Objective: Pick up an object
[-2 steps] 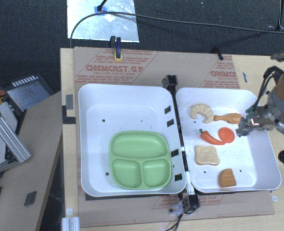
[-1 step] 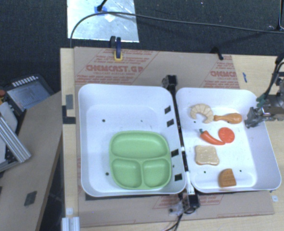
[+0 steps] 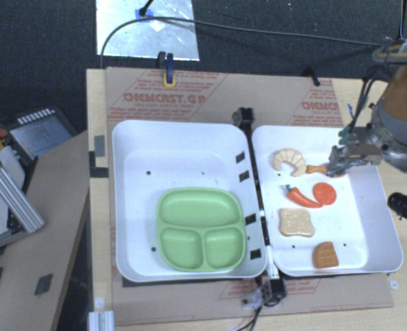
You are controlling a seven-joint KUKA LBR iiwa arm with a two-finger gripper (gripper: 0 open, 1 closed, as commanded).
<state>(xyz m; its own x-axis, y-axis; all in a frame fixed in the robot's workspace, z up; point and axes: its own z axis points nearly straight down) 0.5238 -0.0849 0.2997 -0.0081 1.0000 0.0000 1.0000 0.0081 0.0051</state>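
Note:
In the right bin [image 3: 376, 219] lie several toy foods: a pale croissant [image 3: 288, 160], a red chili pepper [image 3: 301, 196], a red tomato slice [image 3: 325, 192], a slice of toast [image 3: 295, 222] and a brown cookie [image 3: 325, 255]. A small orange piece [image 3: 316, 169] lies just right of the croissant. My gripper [image 3: 339, 164] hangs low over the bin's upper right part, right beside that orange piece and above the tomato slice. Whether anything sits between its fingers is hidden.
The left bin [image 3: 134, 157] holds a green divided plate [image 3: 200, 228]. A black divider [image 3: 248, 178] with clips runs between the bins. A yellow clamp [image 3: 167, 71] stands at the back of the cardboard. The arm's grey and orange body [image 3: 400, 109] reaches in from the right.

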